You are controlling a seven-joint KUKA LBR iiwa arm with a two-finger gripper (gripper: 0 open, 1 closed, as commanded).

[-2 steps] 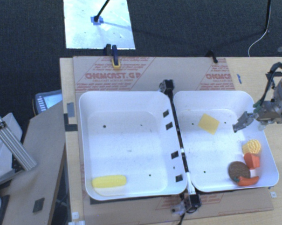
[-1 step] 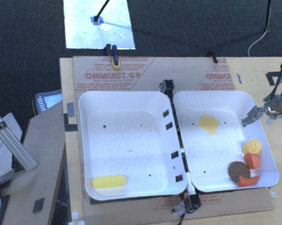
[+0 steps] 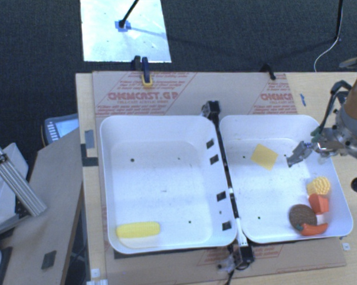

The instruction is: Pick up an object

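My gripper hangs over the right bin, reaching in from the right edge, its grey fingers pointing left and down. A pale yellow block lies in that bin just left of the fingertips, apart from them. In the bin's front right corner sit a yellow corn-like piece, a red-orange piece, a brown round piece and an orange carrot-like piece. A yellow oblong piece lies in the left bin near its front left corner. Nothing shows between the fingers.
A black divider with clips runs between the two bins. Both stand on a cardboard sheet on the wooden bench. A metal plate lies behind the bench, and a cable hangs at the back right.
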